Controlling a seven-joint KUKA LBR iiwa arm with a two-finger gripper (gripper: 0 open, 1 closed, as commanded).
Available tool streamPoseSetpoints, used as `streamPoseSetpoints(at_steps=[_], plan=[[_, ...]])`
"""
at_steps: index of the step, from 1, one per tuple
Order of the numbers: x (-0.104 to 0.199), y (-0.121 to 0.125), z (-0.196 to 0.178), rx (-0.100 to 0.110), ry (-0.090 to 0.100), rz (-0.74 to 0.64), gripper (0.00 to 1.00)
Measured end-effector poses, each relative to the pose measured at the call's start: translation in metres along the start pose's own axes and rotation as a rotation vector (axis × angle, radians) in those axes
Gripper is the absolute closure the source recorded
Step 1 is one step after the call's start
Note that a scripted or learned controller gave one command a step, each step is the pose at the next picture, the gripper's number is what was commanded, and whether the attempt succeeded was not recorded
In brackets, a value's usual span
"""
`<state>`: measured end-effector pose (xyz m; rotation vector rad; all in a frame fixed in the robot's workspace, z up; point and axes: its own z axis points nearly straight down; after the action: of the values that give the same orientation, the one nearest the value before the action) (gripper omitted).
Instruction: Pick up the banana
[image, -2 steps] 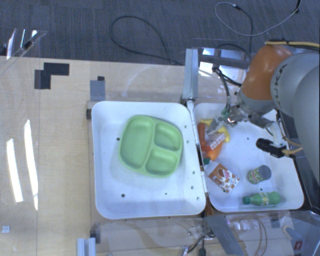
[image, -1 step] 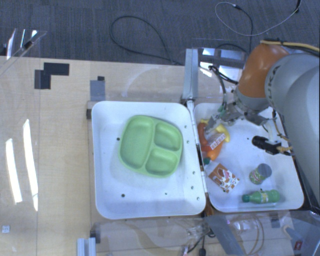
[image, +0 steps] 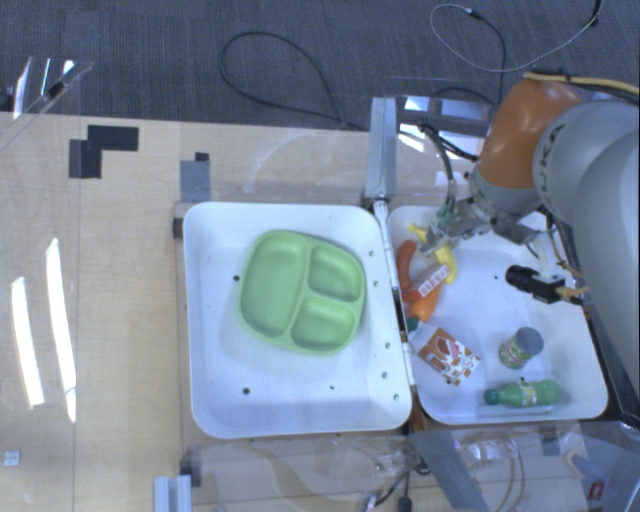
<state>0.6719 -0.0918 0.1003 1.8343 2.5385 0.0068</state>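
The banana (image: 432, 250) lies in the right bin (image: 580, 395), near its far-left corner, a small yellow shape partly under the hand (image: 450, 222) and just beside a carrot (image: 404, 268) that runs along the bin's left wall. The hand hangs directly over the banana's far end, close to or touching it; whether it is apart or together cannot be told from here. A snack packet (image: 430, 284) touches the banana on its near side. Toward the bin's near edge sit a printed packet (image: 447, 357), a small can (image: 520, 348) and a green bottle (image: 520, 395) lying flat, well apart from the banana. The bin's middle is bare. The left bin (image: 210, 380) holds a green divided plate (image: 301, 291).
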Motion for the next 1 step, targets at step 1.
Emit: streamPoseSetpoints(at_steps=[1], plan=[[0.0446, 0.0147, -0.0881, -0.001, 0.002, -0.066, 1.00]])
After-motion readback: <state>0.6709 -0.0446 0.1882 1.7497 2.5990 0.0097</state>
